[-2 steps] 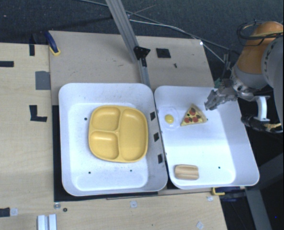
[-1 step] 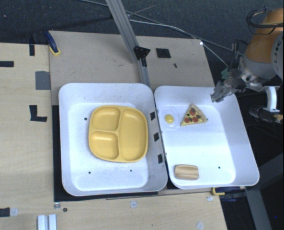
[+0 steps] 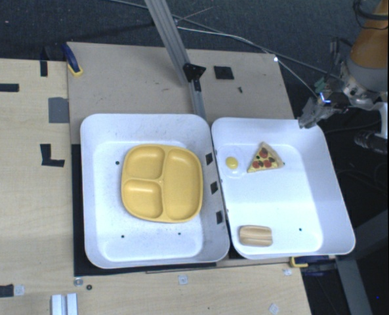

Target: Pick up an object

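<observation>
We see a divided plate (image 3: 162, 183) in the left bin (image 3: 96, 176). In the right bin (image 3: 312, 189), a pizza slice (image 3: 266, 158) lies behind a bun (image 3: 255, 235).

Pretty clearly a robotics lab setup. Plywood bench (image 3: 23, 195) with black tape markers, two white bins (image 3: 148, 126) side by side, loose cables (image 3: 246, 41) trailing over dark carpet, and a metal pole (image 3: 171, 28) slanting in from above.
</observation>
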Tool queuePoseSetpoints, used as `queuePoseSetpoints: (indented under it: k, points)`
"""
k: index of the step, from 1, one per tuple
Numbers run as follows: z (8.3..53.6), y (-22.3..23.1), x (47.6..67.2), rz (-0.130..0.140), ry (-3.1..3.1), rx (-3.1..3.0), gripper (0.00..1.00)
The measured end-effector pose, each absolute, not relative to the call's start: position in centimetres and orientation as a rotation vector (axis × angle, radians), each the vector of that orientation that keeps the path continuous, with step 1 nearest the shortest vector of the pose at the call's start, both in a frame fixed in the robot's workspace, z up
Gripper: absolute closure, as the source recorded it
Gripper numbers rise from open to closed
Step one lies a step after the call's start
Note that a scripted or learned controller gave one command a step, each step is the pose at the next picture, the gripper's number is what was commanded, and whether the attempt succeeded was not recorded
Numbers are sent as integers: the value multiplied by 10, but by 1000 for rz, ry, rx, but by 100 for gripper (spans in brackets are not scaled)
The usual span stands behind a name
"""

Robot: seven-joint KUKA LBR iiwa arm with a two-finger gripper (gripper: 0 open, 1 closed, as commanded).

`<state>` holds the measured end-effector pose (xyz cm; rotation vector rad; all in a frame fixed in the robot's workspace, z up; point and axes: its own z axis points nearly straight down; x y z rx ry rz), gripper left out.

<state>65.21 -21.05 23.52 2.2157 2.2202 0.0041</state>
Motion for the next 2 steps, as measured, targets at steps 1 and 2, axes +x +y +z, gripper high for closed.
queuePoseSetpoints:
  k: [1, 2]
  points:
    - [244, -157, 647, 2, 2228, 2215, 100]
    - [250, -104, 648, 2, 2230, 2216, 100]
